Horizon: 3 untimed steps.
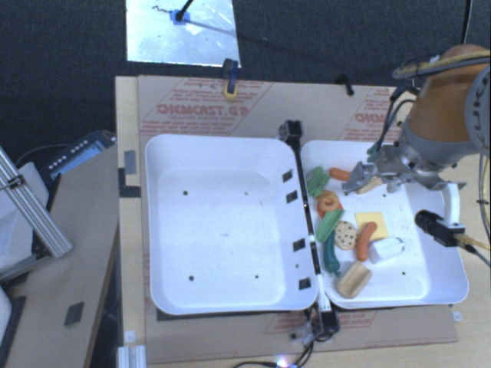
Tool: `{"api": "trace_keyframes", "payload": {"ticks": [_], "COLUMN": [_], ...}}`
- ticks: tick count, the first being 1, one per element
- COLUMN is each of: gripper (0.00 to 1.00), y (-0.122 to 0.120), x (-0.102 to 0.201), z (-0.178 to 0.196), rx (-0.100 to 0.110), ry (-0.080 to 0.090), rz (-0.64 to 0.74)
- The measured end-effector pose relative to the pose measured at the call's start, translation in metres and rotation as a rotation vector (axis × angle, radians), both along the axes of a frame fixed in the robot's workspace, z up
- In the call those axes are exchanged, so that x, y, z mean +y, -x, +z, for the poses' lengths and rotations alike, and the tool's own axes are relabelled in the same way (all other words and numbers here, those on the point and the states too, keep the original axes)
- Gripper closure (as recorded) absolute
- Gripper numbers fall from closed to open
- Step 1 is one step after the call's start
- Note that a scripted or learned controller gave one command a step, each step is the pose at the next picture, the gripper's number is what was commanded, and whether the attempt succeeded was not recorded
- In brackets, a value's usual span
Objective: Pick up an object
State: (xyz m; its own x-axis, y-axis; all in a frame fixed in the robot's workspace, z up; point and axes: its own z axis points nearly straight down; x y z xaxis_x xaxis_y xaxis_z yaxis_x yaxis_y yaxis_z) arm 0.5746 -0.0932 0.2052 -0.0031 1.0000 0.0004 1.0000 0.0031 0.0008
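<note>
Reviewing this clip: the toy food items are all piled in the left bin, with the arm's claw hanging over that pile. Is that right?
Not quite. The camera view shows the toy food, such as the cookie, the sausage and the yellow cheese slice, lying in the right bin, not the left bin. The claw does hang over that pile, at its upper part.

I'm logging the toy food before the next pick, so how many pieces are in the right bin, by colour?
Green: 3, a leafy piece, a pod, a dark pod
Orange: 3, a carrot stick, a ring, a sausage
Yellow: 1, a cheese square
Tan: 2, a cookie, a bread roll
White: 1, a block
Total: 10
</note>
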Motion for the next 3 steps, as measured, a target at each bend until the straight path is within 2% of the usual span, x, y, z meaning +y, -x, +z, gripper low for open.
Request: {"api": "trace_keyframes", "payload": {"ticks": [1, 2, 3], "gripper": [0.0, 1.0, 1.0], "y": [0.073, 0.068, 0.026], "x": [-0.009, -0.009, 0.007], "z": [-0.127, -0.11, -0.075], "rx": [0.01, -0.002, -0.005], "ry": [-0.002, 0.0, 0.001], "rz": [-0.006, 0.0, 0.003]}}
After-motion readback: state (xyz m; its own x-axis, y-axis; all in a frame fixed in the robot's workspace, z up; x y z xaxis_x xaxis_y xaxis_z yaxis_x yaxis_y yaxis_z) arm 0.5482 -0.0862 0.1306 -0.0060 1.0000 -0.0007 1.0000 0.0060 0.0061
